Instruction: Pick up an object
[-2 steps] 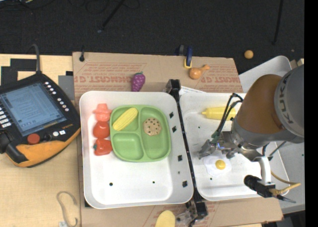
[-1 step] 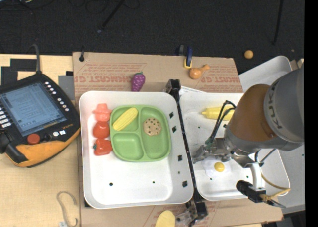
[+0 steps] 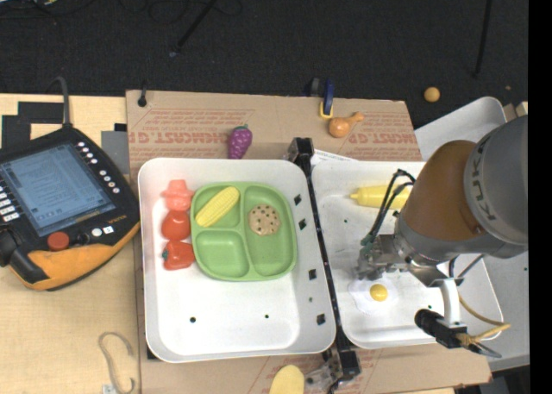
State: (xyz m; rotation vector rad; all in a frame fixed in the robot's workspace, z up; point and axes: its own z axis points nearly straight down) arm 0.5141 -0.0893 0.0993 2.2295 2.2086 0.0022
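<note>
Reaching step: hand (image 3: 377, 265) low in right bin (image 3: 492, 297) just above fried egg (image 3: 377, 292), finger state impossible to tell, needs descent onto egg next.

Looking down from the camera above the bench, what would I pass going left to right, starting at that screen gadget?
Handheld screen pendant → red toy pieces → corn cob on the green tray → cookie → fried egg → the arm's orange band.
</note>
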